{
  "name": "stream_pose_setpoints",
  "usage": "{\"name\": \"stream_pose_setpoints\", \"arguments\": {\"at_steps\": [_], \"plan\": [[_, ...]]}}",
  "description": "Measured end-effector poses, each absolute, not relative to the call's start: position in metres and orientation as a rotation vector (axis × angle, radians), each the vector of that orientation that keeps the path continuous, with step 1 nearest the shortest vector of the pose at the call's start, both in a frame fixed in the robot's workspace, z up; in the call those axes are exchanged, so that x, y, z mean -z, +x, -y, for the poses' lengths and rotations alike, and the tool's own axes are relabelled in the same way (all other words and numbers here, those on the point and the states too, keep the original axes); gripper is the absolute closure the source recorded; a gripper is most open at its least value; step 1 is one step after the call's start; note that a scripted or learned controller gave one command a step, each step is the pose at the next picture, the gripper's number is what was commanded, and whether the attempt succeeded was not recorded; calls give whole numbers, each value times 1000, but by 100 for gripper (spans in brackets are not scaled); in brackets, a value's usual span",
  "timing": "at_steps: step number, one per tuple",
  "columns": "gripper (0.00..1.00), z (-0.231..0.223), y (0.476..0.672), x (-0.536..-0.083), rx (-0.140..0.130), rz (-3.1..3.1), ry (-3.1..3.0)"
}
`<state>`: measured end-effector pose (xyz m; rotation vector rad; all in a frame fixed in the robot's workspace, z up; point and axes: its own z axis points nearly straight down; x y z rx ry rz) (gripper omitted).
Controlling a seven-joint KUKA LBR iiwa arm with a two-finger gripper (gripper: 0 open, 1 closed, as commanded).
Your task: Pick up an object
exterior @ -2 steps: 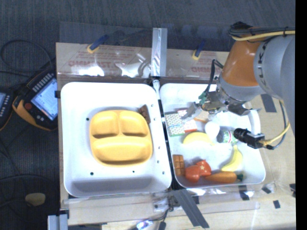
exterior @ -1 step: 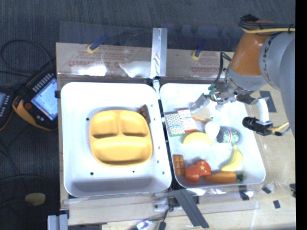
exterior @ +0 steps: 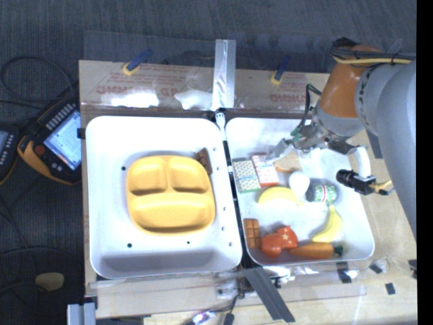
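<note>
Curved yellow banana (exterior: 327, 226) lies beside a lying orange carrot (exterior: 313, 251).

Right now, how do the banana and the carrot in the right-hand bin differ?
The banana is yellow and curved; the carrot is orange and straight. The banana stands nearly upright in the view, running toward the bin's near edge, while the carrot lies flat along that edge. The banana is short and plump, the carrot longer and thinner. Both are toy foods lying close together in the near right corner of the same white bin.
</note>
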<state>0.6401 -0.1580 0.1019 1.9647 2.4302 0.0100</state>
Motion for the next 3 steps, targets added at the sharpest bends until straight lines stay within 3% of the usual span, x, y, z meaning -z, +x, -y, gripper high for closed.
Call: {"name": "stream_pose_setpoints", "arguments": {"at_steps": [1,2,3], "plan": [[100,156,641,-113,-11,-2433,1963],[100,78,624,-279,5,-2228,2212],[0,78,624,-279,6,-2227,2213]]}}
